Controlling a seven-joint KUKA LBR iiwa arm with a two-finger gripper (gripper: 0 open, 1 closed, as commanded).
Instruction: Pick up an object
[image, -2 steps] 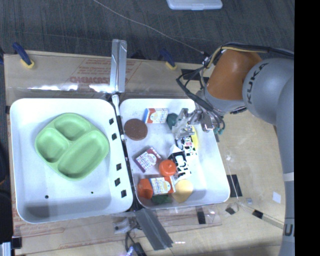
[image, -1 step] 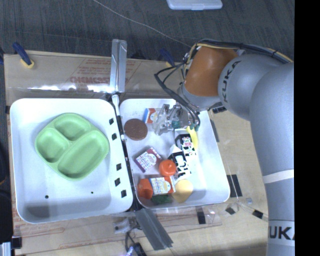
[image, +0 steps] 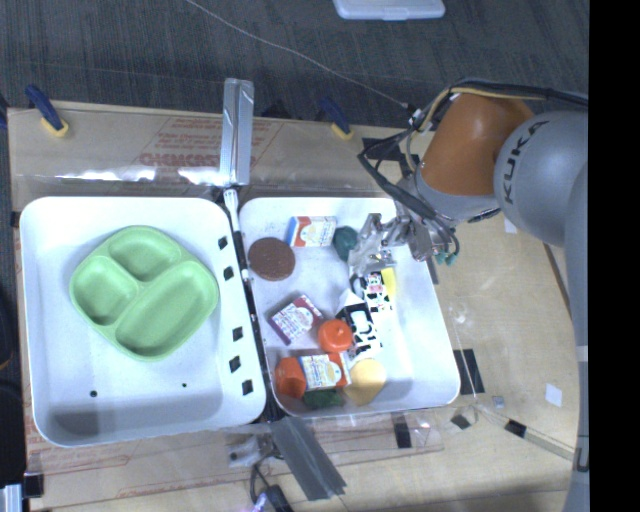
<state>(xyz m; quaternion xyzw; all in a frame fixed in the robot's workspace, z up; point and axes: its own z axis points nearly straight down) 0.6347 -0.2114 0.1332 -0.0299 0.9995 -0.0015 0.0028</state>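
Observation:
The right bin (image: 430, 300) holds several small items: a brown round disc (image: 271, 258), a white-and-orange carton (image: 312, 232), a dark teal lump (image: 345, 240), a maroon-and-white packet (image: 294, 320), an orange piece (image: 335, 335), a black-and-white cow-patterned item (image: 363, 325), a yellow-edged card (image: 381, 288), a labelled orange bottle (image: 310, 373) and a yellow ball (image: 367, 376). My gripper (image: 372, 250) hangs low over the bin's upper right part, just right of the teal lump and above the yellow-edged card. Nothing shows between its fingers.
The left bin (image: 40, 330) carries a green divided plate (image: 145, 290). A metal bar (image: 236, 130) stands upright behind the divider between the bins. Blue clamps (image: 46, 108) hold the cardboard backing. The arm (image: 520, 170) reaches in from the right.

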